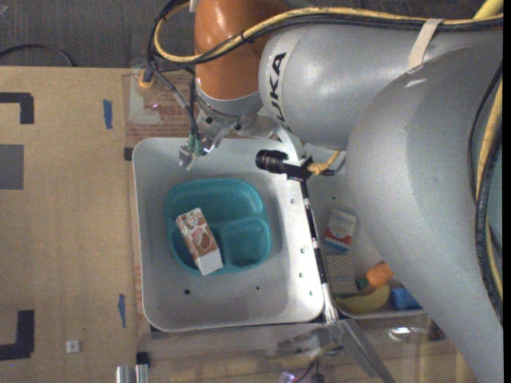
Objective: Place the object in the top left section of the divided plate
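Observation:
A teal divided plate (239, 202) lies in the left white bin (231, 302). A small brown and white carton (198, 240) lies on the plate's left side, over its lower left part, with its lower end reaching the rim. My gripper (189, 152) hangs above the bin's upper left corner, up and left of the plate and apart from the carton. Nothing shows between its fingers.
The grey arm covers the upper right of the view. The right bin (349, 282) holds a white carton (341, 230), a banana (363, 299), an orange item (378, 275) and a blue item (403, 298). A tan bench top (64, 214) lies to the left.

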Action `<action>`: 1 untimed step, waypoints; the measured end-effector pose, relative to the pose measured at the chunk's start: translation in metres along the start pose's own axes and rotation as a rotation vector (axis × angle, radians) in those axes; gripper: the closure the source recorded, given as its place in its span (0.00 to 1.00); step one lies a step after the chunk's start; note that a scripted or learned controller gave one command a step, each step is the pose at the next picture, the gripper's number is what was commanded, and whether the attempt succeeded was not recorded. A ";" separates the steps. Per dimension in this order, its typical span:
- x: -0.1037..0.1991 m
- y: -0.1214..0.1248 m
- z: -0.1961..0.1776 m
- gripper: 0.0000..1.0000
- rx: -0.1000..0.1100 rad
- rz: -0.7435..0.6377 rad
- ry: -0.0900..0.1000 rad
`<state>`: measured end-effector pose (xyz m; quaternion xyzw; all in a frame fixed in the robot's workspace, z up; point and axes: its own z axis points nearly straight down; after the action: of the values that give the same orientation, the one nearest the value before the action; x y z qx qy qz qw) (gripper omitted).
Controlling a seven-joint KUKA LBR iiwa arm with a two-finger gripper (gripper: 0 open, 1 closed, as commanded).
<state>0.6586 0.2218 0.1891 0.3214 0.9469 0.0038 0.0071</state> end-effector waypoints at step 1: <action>-0.001 0.001 -0.012 1.00 -0.006 0.000 -0.005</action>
<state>0.6603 0.2222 0.2012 0.3213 0.9469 0.0060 0.0105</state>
